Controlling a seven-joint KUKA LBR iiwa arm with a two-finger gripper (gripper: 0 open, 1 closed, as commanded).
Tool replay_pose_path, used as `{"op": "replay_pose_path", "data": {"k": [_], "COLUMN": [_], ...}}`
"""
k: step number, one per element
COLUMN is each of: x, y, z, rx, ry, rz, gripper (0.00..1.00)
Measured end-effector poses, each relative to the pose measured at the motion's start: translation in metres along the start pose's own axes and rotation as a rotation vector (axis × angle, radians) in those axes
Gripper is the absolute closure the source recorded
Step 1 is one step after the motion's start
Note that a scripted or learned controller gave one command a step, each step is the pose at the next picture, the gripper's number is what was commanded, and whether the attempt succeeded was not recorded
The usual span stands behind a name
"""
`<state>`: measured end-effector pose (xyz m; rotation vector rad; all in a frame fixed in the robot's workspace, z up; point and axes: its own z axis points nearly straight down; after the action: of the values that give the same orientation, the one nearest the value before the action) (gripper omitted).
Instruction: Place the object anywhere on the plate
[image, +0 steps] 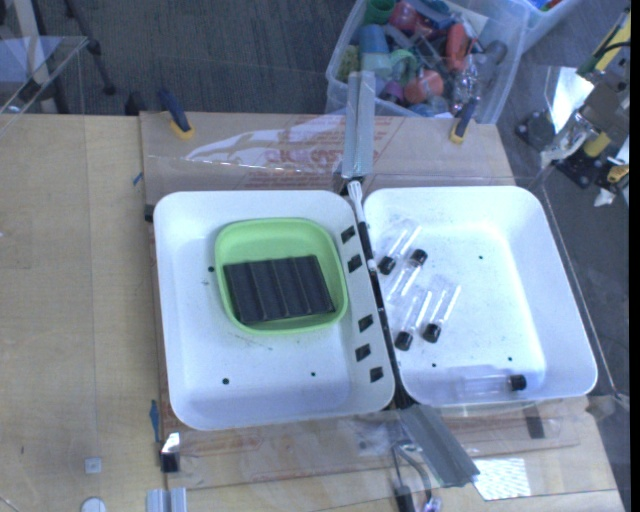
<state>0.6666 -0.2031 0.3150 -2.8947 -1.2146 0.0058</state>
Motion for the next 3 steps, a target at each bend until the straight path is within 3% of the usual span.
{"op": "replay_pose_path", "data": {"k": [1, 3], "x": [-0.006, -0.017], "y": [0.002, 0.007], "z": [-0.119, -0.120], "rx": [-0.005, -0.004], "ry": [0.003, 0.003], "rz": [0.065, 0.375], "gripper": [0.00, 0.00]}}
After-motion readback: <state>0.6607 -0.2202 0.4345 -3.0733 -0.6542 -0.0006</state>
